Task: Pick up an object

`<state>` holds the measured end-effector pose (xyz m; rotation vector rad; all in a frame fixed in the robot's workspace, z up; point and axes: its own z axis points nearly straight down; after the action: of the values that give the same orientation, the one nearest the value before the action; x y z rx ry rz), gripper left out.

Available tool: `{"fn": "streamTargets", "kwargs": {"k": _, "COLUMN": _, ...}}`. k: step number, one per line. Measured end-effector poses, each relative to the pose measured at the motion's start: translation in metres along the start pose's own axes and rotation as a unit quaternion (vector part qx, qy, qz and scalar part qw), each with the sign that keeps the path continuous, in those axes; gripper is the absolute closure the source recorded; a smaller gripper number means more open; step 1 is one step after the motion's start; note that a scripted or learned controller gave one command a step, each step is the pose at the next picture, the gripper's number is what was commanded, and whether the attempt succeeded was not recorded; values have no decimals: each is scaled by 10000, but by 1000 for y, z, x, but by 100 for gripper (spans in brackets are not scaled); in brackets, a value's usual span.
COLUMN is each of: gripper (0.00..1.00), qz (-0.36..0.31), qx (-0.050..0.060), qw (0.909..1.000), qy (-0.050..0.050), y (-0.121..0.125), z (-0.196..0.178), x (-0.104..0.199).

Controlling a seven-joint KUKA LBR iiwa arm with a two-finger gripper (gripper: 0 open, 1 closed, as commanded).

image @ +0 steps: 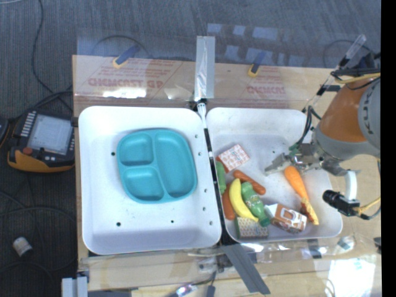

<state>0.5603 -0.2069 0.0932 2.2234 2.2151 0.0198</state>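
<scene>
Bench [142,79] first: pale wood, with clear sheeting taped along its far edge, standing on dark grey carpet [93,11] where loose cables trail. A handheld control pendant [40,140] lies on the floor to the left.

Two white bins sit side by side, touching along a centre divider. The left bin [99,221] holds a teal sectioned plate [156,164], flat and roughly central; I read it as the drop side. The right bin [260,125] holds the pickable clutter, bunched toward its near and left walls, probably where earlier sorting or dumping left it.

The arm [352,119] reaches in from the right, orange band above the wrist, wrist angled down over the right bin's right half.

The gripper [286,161] sits low near the bin floor. Its fingers look spread, one metal tip pointing left, with nothing between them.

The carrot [297,183] lies just beside the gripper, slanting toward the near right corner. I judge it the likeliest target, though not yet pinched.

Smaller items: a banana [240,200] upright-ish among green pieces, a red-and-white packet [234,157] apart toward the middle, a small box [289,219] and a patterned sponge [247,229] at the near wall.
</scene>
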Motion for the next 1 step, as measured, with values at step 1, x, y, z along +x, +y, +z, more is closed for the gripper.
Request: {"fn": "streamTargets", "kwargs": {"k": 1, "gripper": 0, "qz": 197, "qx": 63, "qw": 9998, "qy": -34, "y": 2, "z": -54, "x": 67}}
